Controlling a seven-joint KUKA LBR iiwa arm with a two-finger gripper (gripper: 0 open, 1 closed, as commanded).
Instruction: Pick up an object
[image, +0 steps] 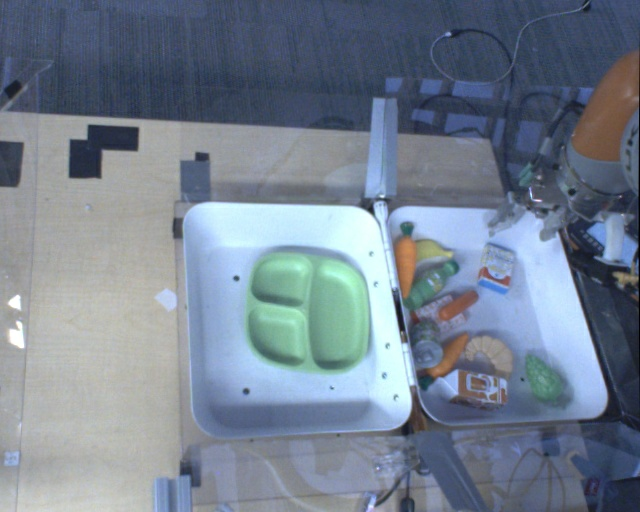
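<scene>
My gripper (525, 220) hangs over the far edge of the right bin (585, 330), at the end of the grey arm with its orange band (612, 105). Its fingers stand open with nothing between them. Just below and left of it lies a small white and orange carton (497, 268). Along the bin's left side lie an orange carrot (405, 262), a yellow fruit (430, 249), a green bottle (432, 283), a smaller carrot (459, 305) and a grey can (427, 346). Nearer the front are a round biscuit-like piece (488, 352), a brown box (482, 388) and a green leafy toy (545, 380).
The left bin (215, 300) holds a green divided plate (308, 312). A metal post (382, 150) stands at the back between the two bins. Cables (480, 60) and dark equipment crowd the back right, beside the arm. Bare bin floor lies right of the carton.
</scene>
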